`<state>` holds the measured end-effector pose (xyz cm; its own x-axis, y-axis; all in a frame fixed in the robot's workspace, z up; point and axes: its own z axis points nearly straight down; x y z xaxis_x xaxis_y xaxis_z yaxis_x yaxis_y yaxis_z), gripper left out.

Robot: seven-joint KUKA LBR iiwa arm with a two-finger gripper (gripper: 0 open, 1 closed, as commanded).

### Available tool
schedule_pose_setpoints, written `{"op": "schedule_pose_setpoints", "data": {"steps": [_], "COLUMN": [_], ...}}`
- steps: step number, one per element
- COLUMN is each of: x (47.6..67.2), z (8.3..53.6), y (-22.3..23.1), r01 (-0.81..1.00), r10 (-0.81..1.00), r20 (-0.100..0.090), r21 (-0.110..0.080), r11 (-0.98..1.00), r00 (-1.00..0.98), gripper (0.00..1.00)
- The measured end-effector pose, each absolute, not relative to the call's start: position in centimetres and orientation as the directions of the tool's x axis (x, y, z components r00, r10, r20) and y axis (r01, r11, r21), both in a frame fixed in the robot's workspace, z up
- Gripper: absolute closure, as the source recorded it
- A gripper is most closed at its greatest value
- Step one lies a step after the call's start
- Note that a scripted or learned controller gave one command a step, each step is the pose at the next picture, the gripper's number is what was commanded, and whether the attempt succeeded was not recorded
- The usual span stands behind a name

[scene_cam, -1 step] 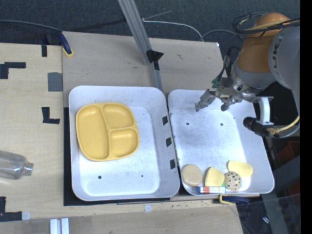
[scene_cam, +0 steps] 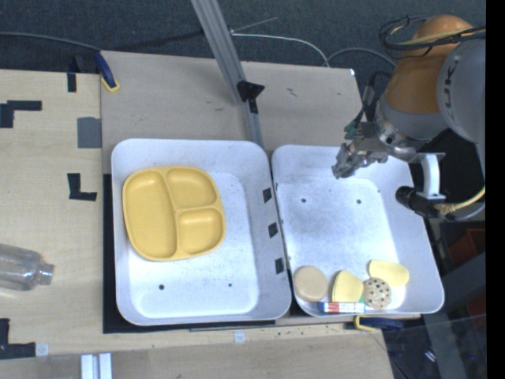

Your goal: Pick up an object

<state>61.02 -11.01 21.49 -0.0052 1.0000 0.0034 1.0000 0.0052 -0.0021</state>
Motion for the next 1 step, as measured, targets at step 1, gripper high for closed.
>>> {"op": "schedule_pose_setpoints", "data": {"steps": [1], "x": [59.18], "z": [13.53], "y": [-17.67], "r01": [1.000], "r10": [1.000], "r20": [-0.002], "r21": [-0.009], "r11": [-0.005], "r00": [0.005], "gripper": [1.00]}}
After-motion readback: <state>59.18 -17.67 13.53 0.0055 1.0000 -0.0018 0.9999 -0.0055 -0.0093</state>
